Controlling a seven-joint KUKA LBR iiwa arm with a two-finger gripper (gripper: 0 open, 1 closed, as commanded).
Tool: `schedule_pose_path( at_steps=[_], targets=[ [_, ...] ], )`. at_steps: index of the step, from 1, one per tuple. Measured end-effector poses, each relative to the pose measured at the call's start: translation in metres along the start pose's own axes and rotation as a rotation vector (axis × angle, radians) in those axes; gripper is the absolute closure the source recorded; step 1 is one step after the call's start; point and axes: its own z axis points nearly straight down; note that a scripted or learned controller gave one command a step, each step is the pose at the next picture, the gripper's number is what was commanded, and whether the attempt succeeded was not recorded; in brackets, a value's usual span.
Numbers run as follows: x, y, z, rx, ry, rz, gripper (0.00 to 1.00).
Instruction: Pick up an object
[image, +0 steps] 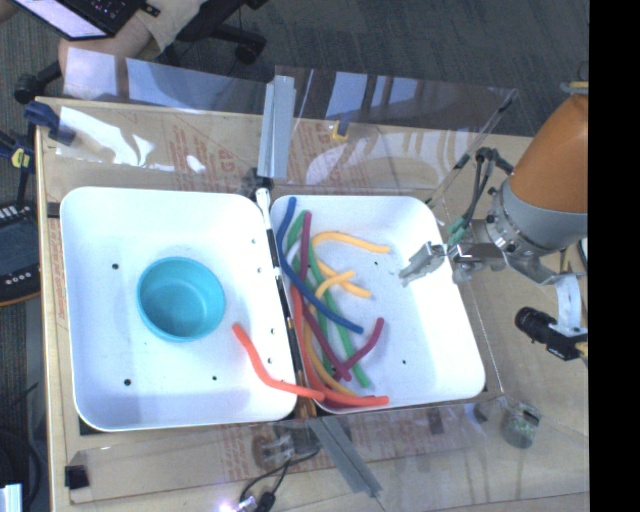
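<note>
The right bin (455, 375) holds several flexible rods in a loose heap: a blue one (300, 275), green ones (335, 325), yellow ones (350, 242), a maroon one (372, 340). An orange-red rod (262, 368) lies across the divider, half in each bin. A blue bowl (181, 298) sits in the left bin (90, 215). My gripper (420, 263) hangs over the upper right part of the right bin, to the right of the yellow rods, with nothing visible between its fingers.
The grey arm with its orange band (555, 170) reaches in from the right over the bench edge. A clear panel and a metal post (277, 125) stand behind the bins. Cables and a black fitting (545, 330) lie at the right.
</note>
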Motion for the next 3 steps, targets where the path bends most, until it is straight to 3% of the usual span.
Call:
schedule_pose_path(
  at_steps=[1,2,3],
  targets=[
    [0.039,0.073,0.125,0.002,-0.001,-0.04,0.0],
    [0.048,0.079,0.188,-0.005,0.0,-0.13,0.0],
    [0.049,0.08,0.176,-0.006,0.0,-0.134,1.0]
  ],
)
